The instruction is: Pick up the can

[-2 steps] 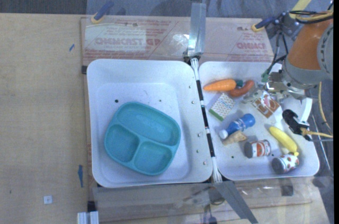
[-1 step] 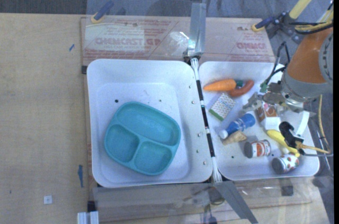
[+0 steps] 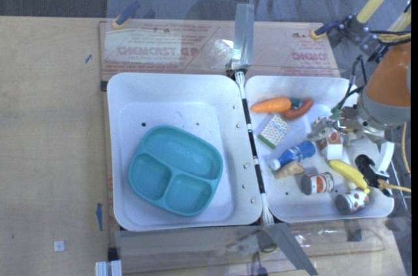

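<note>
The small silver can with the red and white label point(image 3: 317, 183) lies on its side near the front of the right white bin point(image 3: 287, 203). A second little can with a red and white label point(image 3: 353, 201) lies close by, nearer the front right corner. Neither can has been lifted, so the picking up is not done yet.

The grey arm with the orange band point(image 3: 390, 82) comes in from the right. Its gripper point(image 3: 339, 128) hangs over the back right part of that bin, above a jumble of small things. How far apart the fingers are cannot be told, because they blend in with the clutter under them. Nothing can be seen held between them.

The gripper is well apart from the first can, with a yellow banana point(image 3: 348, 174) lying between them. A blue and white bottle point(image 3: 295, 155), an orange carrot point(image 3: 271, 105) and a small green and white packet point(image 3: 273, 130) share the bin too.

The left white bin point(image 3: 124, 98) holds a blue plastic plate with three sections point(image 3: 174, 169).

Most of the job is probably still ahead: getting over a can, going down, closing on it and lifting.
</note>
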`<state>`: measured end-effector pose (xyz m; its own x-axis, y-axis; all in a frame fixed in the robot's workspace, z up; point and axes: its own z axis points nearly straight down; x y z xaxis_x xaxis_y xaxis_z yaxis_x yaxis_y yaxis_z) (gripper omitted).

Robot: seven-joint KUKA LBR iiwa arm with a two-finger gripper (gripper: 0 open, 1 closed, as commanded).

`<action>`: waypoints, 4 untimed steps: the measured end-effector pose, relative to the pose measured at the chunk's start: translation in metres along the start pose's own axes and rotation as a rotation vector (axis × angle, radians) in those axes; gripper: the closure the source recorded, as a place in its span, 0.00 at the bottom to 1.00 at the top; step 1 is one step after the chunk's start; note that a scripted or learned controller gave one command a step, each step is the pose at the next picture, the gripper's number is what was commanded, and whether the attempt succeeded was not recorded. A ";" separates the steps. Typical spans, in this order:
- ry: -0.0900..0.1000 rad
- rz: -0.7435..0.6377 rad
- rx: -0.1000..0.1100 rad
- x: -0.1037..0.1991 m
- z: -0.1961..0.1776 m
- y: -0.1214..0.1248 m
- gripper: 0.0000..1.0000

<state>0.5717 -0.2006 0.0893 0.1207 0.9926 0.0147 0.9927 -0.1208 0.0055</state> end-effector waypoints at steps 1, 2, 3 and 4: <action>-0.010 0.039 0.004 0.000 0.001 -0.066 0.00; -0.007 0.074 0.001 0.008 0.002 -0.002 0.00; 0.012 0.219 0.010 0.003 0.000 0.010 0.00; -0.016 0.286 0.026 0.086 0.005 0.082 0.00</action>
<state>0.6634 -0.1246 0.0856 0.3954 0.9185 -0.0035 0.9182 -0.3954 -0.0226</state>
